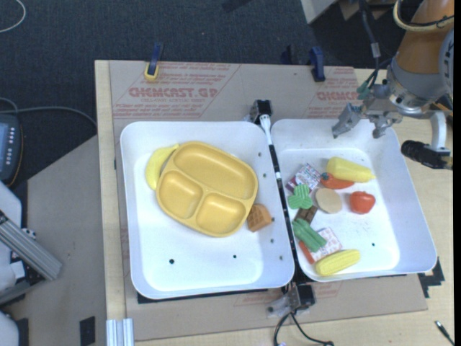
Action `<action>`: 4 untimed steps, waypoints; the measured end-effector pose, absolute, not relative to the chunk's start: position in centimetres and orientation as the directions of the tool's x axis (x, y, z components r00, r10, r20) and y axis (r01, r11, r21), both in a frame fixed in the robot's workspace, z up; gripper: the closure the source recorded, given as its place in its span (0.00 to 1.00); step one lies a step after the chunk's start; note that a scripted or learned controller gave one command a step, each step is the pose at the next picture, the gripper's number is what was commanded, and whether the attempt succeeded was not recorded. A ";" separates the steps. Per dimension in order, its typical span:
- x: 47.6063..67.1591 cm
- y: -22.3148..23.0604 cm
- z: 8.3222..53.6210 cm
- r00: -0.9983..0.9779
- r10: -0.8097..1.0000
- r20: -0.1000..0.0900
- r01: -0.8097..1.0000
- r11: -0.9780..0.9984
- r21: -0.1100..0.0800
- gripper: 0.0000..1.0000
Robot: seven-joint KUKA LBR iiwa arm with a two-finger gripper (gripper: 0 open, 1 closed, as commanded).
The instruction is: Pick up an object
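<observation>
My gripper point(362, 127) hangs over the far edge of the right bin point(410, 215), its two fingers spread open with nothing between them. Below it in that bin lie several toy foods: a yellow pepper point(350, 169), a red tomato point(362, 202), a beige round piece point(330, 202), a green leafy piece point(300, 197), a green block point(308, 233) and a corn cob point(337, 262). The gripper is well above and behind the yellow pepper, touching none of them.
The left bin point(187, 265) holds a yellow divided plate point(207, 187) lying on a yellow flat piece point(154, 169), with a brown chunk point(259, 218) at its right corner. A black divider point(277, 186) runs between the bins. Blue clamps point(316, 63) sit at the bench's back edge.
</observation>
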State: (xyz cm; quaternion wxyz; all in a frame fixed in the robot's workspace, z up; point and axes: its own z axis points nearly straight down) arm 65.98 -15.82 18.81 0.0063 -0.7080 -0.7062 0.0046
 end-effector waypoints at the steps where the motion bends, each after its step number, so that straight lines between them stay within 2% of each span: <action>1: 66.3 -15.8 19.8 0.000 1.000 0.000 1.000 0.000 0.000 0.00; 3: 67.3 -16.1 9.5 -0.002 1.000 0.000 1.000 0.002 -0.004 0.00; 4: 67.3 -16.0 8.4 -0.002 1.000 0.000 1.000 0.002 -0.002 0.00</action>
